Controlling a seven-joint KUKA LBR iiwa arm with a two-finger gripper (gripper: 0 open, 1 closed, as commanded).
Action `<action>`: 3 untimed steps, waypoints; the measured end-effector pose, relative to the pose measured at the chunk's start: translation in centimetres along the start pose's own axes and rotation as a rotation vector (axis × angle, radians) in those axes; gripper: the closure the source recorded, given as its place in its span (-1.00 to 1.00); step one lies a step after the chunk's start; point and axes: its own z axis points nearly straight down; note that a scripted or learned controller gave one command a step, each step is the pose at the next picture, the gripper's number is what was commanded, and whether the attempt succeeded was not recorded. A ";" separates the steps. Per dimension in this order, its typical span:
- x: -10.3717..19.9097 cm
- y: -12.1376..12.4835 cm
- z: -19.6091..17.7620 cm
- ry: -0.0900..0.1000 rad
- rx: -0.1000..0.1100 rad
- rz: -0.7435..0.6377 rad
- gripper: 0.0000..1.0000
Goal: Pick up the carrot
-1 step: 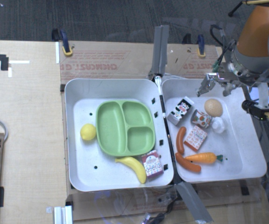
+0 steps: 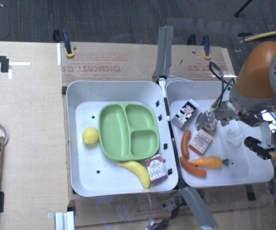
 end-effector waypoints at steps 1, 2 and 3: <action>3.3 -8.4 4.5 0.001 0.001 -0.017 -1.00; -0.5 -8.8 4.4 -0.001 -0.003 -0.284 -1.00; -1.2 -8.9 4.4 -0.001 -0.003 -0.564 -1.00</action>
